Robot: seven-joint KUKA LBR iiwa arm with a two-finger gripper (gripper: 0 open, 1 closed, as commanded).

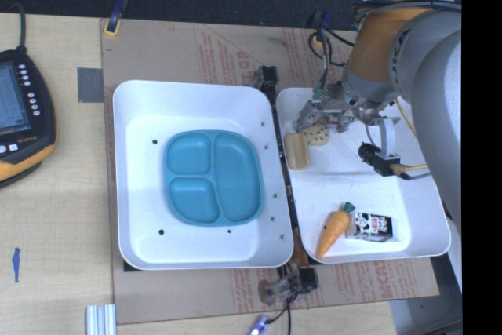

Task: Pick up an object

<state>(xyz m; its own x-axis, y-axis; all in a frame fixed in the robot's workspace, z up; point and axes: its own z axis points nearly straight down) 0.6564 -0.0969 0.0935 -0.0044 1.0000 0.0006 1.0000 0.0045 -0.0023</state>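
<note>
1. Left bin (125, 169) holds just a blue divided plate (213, 176), flat in the middle. It sits well left of the cookie and is out of play. Low risk, unless the arm swings wide across the divider.
2. Bread piece (297, 151) lies just left of and below the cookie, nearly touching it, tight against the right bin's (423, 247) left wall. Risk: a finger coming down on the cookie side clips the bread too, or the wall blocks the outer finger so the close goes crooked.
3. Cookie (318, 135), round and speckled, lies flat at the top left of the right bin. It looks like the likely target. It is thin and flat, so the fingers may skid over it or pinch only an edge, then lose it on the lift.
4. Hand (324, 115) sits right above the cookie, low over the bin floor. Can't tell if the fingers are apart or together because the metal parts blur together. Nothing is visibly gripped.
5. Carrot (332, 231) and small carton (371, 227) lie well below the cookie, near the bin's front edge and touching each other. They are safe from this approach.
6. Cables hang off the wrist to the right of the cookie. They could drag across the bin floor and nudge things.
</note>
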